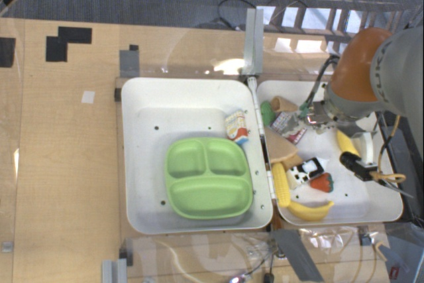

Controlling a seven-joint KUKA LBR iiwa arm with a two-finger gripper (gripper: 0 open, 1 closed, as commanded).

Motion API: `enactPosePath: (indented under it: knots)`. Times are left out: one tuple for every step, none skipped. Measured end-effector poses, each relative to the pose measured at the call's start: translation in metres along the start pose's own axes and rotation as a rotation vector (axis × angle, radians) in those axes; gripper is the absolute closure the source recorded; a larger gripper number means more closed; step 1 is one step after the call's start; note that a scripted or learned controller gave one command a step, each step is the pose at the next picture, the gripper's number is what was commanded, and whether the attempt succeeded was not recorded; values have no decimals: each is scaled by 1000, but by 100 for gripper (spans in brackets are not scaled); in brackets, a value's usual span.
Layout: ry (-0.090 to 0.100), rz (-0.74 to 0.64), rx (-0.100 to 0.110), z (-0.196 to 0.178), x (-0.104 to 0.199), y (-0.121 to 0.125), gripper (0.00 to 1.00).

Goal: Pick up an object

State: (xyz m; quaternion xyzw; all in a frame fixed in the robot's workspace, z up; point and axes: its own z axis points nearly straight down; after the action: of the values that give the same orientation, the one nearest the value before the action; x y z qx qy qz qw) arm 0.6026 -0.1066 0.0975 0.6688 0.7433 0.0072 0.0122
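My gripper [310, 117] hangs low over the back of the right bin [381, 209], below the arm's orange band. Its tip is right beside a crumpled silver and red packet [289, 126], and whether they touch cannot be made out. Close by lie a tan cone [283, 105] and a green item [267, 113]. Further forward in that bin are a black and white cow toy [305, 172], a red strawberry [321, 183], a corn cob [281, 183], a banana [310, 210] and a yellow piece [346, 142].
The left bin [142, 142] holds a green divided plate [209, 179] and a small white, red and blue packet [236, 127] by its right wall. A metal post [251, 43] stands behind the divider between the bins. A tan flat piece [285, 153] lies near the divider.
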Motion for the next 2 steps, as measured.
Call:
enactPosePath:
  knots:
    - [0, -11, 0, 0, 7, 3, 0]
    - [3, 39, 4, 1, 12, 6, 0]
